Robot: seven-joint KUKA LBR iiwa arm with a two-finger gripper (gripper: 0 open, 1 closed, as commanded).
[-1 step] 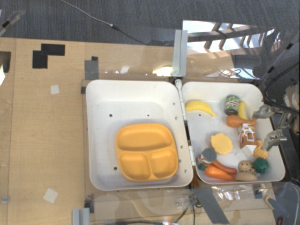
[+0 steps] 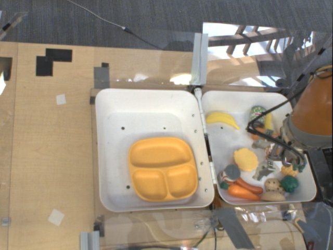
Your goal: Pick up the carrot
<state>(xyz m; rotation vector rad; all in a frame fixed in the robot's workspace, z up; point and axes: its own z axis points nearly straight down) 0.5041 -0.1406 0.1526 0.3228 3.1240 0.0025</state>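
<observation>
The carrot (image 2: 243,191) lay flat along the near wall of the right bin (image 2: 229,104), at about seven o'clock in it, crowded by a second orange-red piece (image 2: 248,184) just above it and a potato-like piece (image 2: 271,194) at its three o'clock end. That crowding would likely hamper a clean approach. The left bin (image 2: 109,139) carried a yellow divided plate (image 2: 162,167). The tool (image 2: 268,164) hung over the right bin's middle, at the carrot's one o'clock and apart from it. Whether it was released or clenched could not be told; nothing was seen grasped.
</observation>
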